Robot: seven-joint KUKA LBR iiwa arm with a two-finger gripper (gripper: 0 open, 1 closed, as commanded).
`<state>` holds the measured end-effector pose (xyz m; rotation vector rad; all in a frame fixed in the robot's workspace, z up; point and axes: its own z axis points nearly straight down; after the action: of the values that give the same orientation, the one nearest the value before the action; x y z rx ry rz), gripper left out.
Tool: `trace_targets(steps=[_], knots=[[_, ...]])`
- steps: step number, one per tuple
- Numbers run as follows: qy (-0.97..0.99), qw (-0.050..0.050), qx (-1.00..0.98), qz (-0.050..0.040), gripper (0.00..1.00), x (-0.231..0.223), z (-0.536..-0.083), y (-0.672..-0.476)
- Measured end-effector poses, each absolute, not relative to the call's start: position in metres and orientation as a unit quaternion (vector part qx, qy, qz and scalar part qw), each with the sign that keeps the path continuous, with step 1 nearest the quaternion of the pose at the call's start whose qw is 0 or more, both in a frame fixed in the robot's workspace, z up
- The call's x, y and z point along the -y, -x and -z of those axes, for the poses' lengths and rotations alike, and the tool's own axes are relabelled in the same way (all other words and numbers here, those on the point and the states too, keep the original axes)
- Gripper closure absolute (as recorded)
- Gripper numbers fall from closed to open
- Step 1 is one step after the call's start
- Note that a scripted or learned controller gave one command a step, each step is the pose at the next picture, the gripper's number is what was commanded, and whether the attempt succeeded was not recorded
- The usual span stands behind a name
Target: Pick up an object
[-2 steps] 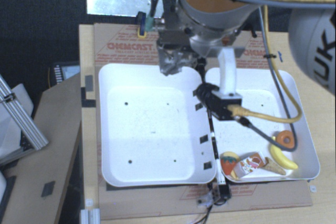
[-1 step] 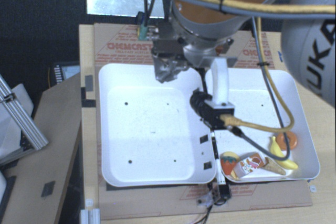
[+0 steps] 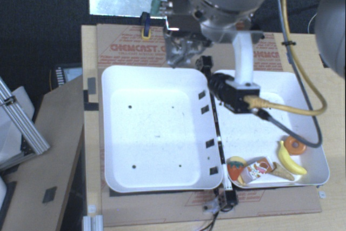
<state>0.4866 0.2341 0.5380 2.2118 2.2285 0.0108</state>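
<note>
Gripper (image 3: 186, 57) high at bins' far edge, grip state unreadable. Toy banana (image 3: 291, 159) well below-right in right bin's (image 3: 316, 140) near corner. Advice: swing over, descend straight, avoid crowded neighbours.

Left white bin (image 3: 157, 132) beside right white bin (image 3: 254, 132) on my bench; brown cardboard sheet (image 3: 130, 46) under both; aluminium rail (image 3: 21, 121) far left.
</note>
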Motion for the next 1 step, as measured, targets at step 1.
trace_targets(steps=[1], knots=[[-0.704,0.0,-0.71,-0.0011,0.0,-0.2343,-0.5351,-0.4863]])
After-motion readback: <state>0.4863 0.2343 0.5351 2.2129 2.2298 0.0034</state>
